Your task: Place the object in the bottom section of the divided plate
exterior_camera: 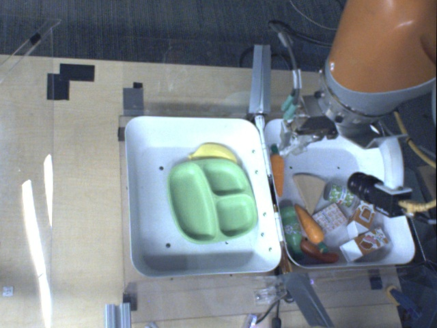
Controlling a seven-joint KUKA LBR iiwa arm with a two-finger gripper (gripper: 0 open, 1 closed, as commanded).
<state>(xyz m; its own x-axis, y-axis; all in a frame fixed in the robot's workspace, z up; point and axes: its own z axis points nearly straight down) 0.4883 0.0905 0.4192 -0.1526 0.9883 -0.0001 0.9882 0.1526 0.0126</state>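
The divided plate (213,200) is pale green and lies flat in the middle of the left white bin (140,251). It has three sections: one long section along its left side and two smaller ones stacked on its right. All three show only bare green. A yellow object (215,152) peeks out from behind the plate's far edge, touching it or partly tucked under it; which of the two cannot be told.

Across the divider between the bins, the right white bin (395,157) holds a cluster of items. A slim orange carrot (277,173) lies along its left wall, pointing up and down in the view. Nearer the front, a second, thicker carrot (311,225) lies at a slant over a green vegetable (289,223) and a dark red item (318,253). To their right sit several small printed packets (332,216), close together and partly overlapping, with a green-and-white wrapped piece (341,195) just behind them.

The gripper (295,134) hangs over the far left corner of the right bin, just above the slim carrot's upper end and well apart from the plate. Whether it is spread wide, narrowed, or gripping anything cannot be told from here. Above it rises the arm's grey wrist and broad orange band (382,26).
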